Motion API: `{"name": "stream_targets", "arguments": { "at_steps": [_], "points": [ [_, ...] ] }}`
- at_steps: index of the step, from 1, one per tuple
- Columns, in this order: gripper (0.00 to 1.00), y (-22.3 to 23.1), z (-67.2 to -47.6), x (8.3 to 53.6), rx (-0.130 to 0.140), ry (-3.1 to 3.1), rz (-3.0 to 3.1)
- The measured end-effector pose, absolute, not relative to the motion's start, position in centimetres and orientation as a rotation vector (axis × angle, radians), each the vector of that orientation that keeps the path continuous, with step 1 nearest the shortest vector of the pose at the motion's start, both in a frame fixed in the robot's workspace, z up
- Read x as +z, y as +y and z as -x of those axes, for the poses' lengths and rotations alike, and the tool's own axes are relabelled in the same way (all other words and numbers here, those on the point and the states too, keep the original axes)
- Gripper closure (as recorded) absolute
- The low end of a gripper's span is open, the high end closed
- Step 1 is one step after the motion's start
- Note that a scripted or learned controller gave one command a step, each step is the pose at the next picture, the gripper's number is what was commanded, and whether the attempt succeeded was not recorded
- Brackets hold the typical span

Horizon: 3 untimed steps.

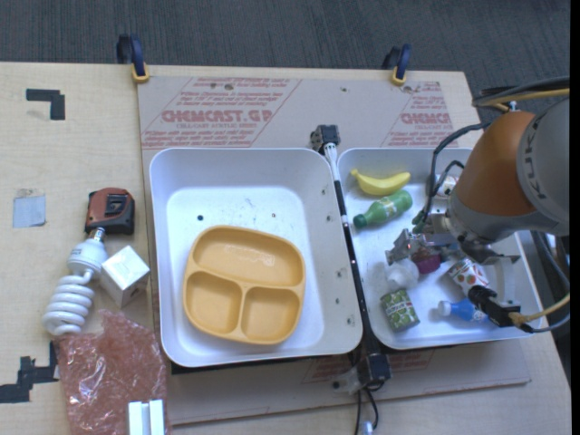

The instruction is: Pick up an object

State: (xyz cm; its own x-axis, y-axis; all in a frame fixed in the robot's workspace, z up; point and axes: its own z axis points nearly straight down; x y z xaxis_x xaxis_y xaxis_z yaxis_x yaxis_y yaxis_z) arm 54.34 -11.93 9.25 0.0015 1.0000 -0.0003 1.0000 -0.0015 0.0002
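The arm (507, 170) reaches down into the right bin (362, 270), presumably to try for a pick among the clutter there. Its gripper (410, 246) hangs just above a pink object (426, 263); whether it grips cannot be told. A banana (381, 182) and green bottle (382, 210) lie at eleven o'clock, a green can (399, 309) at six.

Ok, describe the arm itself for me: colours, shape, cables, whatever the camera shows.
The arm is a thick, rounded grey body with a broad orange band above the wrist. Black cables loop around it, and a yellow-striped one runs off to the right. The pincer is a small metallic grey assembly with dark parts.
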Motion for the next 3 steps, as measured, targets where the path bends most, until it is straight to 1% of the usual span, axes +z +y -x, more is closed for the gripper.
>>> {"name": "stream_targets", "arguments": {
  "at_steps": [1,2,3],
  "points": [
    [1.0,-12.0,-54.4,10.3,0.001,2.217,-2.223],
    [1.0,-6.2,-51.8,19.2,0.001,2.221,-2.22],
    [1.0,-0.6,-57.8,19.2,-0.001,2.222,-2.22]
  ]
}}
